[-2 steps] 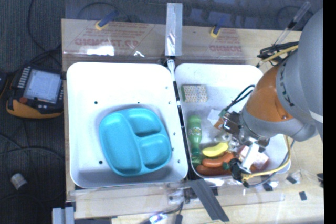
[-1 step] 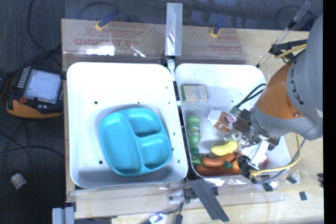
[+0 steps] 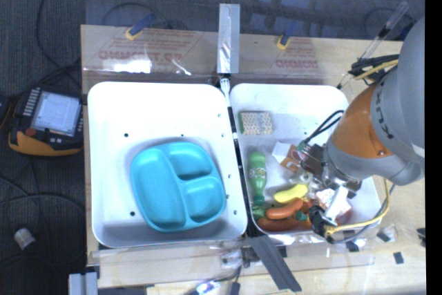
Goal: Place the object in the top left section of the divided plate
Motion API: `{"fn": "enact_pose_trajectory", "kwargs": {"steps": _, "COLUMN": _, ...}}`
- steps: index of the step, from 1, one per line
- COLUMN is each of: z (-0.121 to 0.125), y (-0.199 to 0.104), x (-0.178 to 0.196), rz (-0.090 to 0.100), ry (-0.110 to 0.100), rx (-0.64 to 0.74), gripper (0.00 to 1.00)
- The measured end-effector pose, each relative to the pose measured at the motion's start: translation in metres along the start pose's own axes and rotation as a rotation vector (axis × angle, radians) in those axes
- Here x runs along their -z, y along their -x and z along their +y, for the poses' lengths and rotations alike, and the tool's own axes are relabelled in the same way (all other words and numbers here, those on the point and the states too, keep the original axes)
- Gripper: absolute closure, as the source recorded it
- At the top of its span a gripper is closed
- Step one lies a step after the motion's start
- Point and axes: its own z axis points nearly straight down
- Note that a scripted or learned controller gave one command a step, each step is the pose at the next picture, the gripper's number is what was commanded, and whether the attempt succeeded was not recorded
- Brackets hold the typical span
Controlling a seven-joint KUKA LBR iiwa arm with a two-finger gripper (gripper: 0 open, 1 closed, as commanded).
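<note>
A light blue divided plate (image 3: 177, 183) lies in the left bin (image 3: 110, 121), with one long section on its left and two smaller sections on its right. My gripper (image 3: 316, 179) hangs low over the right bin (image 3: 304, 103), above a pile of toy food. Beside it lie a yellow banana (image 3: 290, 194), a red sausage (image 3: 282, 211) and a green bottle (image 3: 257, 175). Nothing shows on the plate.
A speckled beige block (image 3: 255, 122) rests at the back left of the right bin. Small white and brown packets (image 3: 290, 159) lie close to the gripper. The arm's orange band (image 3: 359, 131) covers the bin's right side. A divider wall (image 3: 233, 148) separates the bins.
</note>
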Motion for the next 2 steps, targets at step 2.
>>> {"fn": "enact_pose_trajectory", "kwargs": {"steps": 2, "z": 0.012, "y": 0.015, "x": -0.001, "rz": 0.003, "ry": 0.000, "rx": -0.311, "gripper": 1.00}}
